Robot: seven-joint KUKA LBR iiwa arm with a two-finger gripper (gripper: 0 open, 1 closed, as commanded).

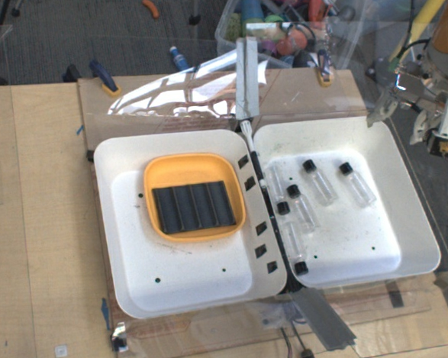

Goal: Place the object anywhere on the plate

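Orange plate (192, 167), black ribbed insert (194, 207), black-capped clear vials (318, 181)

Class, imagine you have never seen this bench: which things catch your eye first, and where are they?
First, the rounded orange plastic plate in the left white bin, carrying a ridged black rectangular insert. Next, several clear plastic vials with black caps scattered in the right white bin, most near its left side.

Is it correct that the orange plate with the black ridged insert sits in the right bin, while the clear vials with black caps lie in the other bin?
Not quite. The camera view shows the orange plate, with its black ridged insert, in the left bin, not the right. The clear vials with black caps lie in the right bin.
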